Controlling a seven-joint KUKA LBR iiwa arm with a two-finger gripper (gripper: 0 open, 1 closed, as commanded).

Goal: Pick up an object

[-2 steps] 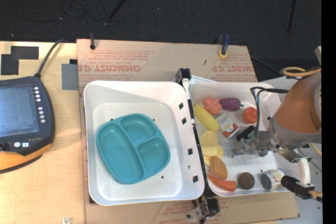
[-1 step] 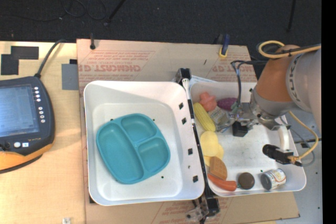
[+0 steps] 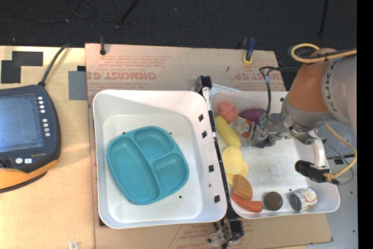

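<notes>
i see the end effector (image 3: 260, 136) low in the right bin (image 3: 326, 207), near its far left corner beside the corn (image 3: 228, 131) and purple piece (image 3: 253, 115) — whether it is apart or together i cannot tell. nothing looks lifted yet — the pick remains.

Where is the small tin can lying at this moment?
The tin can lies on its side in the right bin's near right corner, just right of the dark round piece.
</notes>
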